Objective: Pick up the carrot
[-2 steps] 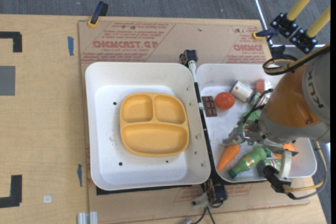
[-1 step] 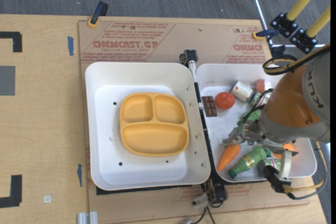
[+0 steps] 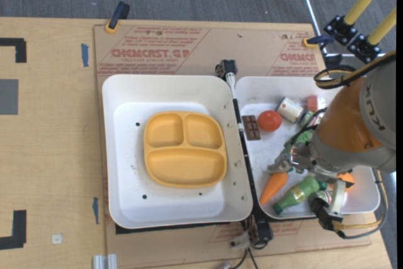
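- Grey carpet up top, a cardboard-covered bench below, and on it we have two white bins side by side: the left bin (image 3: 119, 154) carrying a yellow divided plate (image 3: 185, 149), the right bin (image 3: 261, 90) full of toy food.
- We spot the carrot (image 3: 273, 186) lying near the front of the right bin, tip pointing toward the front-left corner, with a green bottle (image 3: 298, 193) just beside it.
- Further back we see a red tomato (image 3: 270, 120), a chocolate bar (image 3: 251, 127) and a small white can (image 3: 290, 109), all apart from the carrot.
- Our arm (image 3: 349, 129) reaches in from the right, and the gripper (image 3: 284, 165) hangs right over the carrot's thick end.
- We cannot tell how the jaws stand; the wrist hides too much.
- We judge this to be the approach-and-grasp step: nothing looks lifted yet.
- Next move, by our reckoning, calls for settling squarely across the carrot's body, keeping off the bottle, then closing and lifting straight up.
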Tool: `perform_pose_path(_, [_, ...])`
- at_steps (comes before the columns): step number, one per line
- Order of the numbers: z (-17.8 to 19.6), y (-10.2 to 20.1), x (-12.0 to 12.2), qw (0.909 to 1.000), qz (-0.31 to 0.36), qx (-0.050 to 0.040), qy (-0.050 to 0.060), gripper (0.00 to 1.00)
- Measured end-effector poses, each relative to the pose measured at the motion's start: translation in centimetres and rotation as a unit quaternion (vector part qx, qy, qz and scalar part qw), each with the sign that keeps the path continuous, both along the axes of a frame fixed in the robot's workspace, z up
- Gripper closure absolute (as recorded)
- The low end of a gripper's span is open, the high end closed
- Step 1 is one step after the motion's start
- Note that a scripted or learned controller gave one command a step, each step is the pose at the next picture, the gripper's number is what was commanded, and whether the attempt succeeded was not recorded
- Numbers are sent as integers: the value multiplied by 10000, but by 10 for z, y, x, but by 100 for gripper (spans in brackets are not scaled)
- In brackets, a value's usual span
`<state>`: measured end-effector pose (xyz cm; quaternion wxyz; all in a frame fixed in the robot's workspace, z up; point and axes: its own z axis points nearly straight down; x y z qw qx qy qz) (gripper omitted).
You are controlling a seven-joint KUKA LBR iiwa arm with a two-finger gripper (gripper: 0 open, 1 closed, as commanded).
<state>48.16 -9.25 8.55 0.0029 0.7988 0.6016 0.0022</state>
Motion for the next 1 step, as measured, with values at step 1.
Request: perform_pose_path(1, [0,0,0,10000,-2,0,1,0])
